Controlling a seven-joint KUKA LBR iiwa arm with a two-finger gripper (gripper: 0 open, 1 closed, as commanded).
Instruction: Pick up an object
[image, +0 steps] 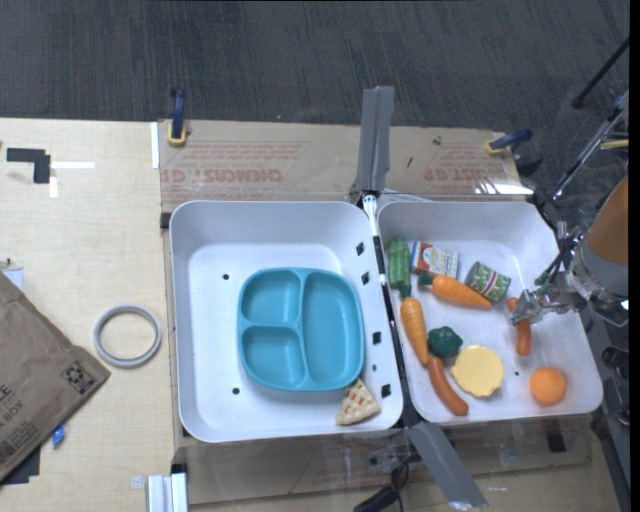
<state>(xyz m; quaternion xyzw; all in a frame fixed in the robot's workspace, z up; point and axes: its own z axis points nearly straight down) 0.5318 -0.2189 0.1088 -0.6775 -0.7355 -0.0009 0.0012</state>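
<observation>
One hand (522, 312) hovers over the right bin (575, 300) beside a small carrot (523, 338); its grip state is unclear.

From my station I see the bench (90, 220), a pale wood surface, carrying two white bins side by side. The right bin (500, 222) sits directly under the gripper (524, 312); the left bin (200, 330) lies well to its left. Farther left still, a roll of tape (127, 334) rests flat, with a brown cardboard piece (35, 385) beyond it at the edge.
</observation>
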